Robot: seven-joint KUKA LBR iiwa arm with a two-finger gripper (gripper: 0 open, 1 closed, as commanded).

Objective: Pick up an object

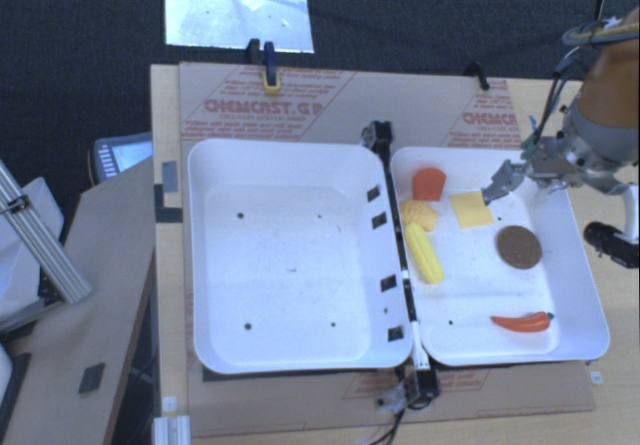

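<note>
The camera view looks down at a slant on a worktop (170,263) carrying two shallow white bins side by side. The left bin (290,263) has nothing pointed at by the arm. The right bin (585,333) holds five small things: a red block (429,183) at the back, a yellow square (471,210) just beside it, a yellow corn cob (423,251) near the dividing wall, a brown disc (519,247) toward the right, and a red chilli pepper (520,322) at the front. The tool (497,185) hangs close above the yellow square's back corner, reaching in from the right. Whether it is wide or narrow cannot be told. Nothing is seen gripped. The approach step is judged to be in hand; next, a lowering onto the flat, thin square and a closing would be needed.
</note>
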